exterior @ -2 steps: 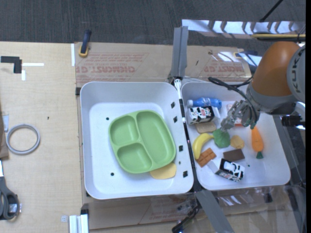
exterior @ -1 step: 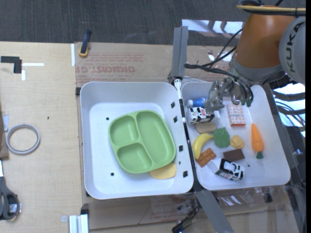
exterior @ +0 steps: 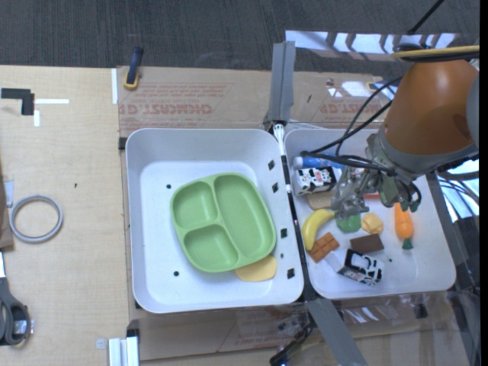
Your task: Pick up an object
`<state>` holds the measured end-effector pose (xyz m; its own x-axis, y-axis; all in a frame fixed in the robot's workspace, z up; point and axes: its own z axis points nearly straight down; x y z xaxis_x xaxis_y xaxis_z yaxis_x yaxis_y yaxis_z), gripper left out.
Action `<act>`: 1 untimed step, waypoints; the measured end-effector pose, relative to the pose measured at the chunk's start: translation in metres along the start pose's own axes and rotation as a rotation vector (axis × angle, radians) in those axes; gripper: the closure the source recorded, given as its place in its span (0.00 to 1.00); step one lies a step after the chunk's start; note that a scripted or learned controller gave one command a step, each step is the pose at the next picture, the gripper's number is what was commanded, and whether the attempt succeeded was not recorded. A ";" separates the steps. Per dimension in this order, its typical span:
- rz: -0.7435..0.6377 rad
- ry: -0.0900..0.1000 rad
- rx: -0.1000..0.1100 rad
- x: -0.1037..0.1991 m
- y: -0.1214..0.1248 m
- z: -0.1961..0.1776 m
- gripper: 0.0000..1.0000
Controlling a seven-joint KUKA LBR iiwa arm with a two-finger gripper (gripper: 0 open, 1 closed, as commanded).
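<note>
The right bin (exterior: 427,277) holds several small items: a yellow banana (exterior: 316,226), an orange waffle piece (exterior: 324,246), a brown block (exterior: 367,244), a small yellow lump (exterior: 372,223), an orange carrot (exterior: 403,225), two black-and-white packets (exterior: 315,178) (exterior: 361,268) and a blue pen (exterior: 309,161). My gripper (exterior: 348,203) hangs low in the middle of this bin. Directly under it lies a small green object (exterior: 349,223), partly covered by it. Whether they touch is unclear.
The left bin (exterior: 145,204) carries a green divided plate (exterior: 223,221) with a yellow disc (exterior: 258,270) poking out beneath it. On the wooden bench at the left lie a grey tape ring (exterior: 34,218) and scissors (exterior: 11,319). Black cables trail over the right bin's back.
</note>
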<state>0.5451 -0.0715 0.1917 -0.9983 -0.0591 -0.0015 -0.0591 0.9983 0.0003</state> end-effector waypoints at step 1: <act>-0.526 0.000 -0.001 0.036 0.023 0.000 1.00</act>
<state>0.5078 -0.0502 0.1915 -0.8335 -0.5524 -0.0019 -0.5524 0.8335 0.0008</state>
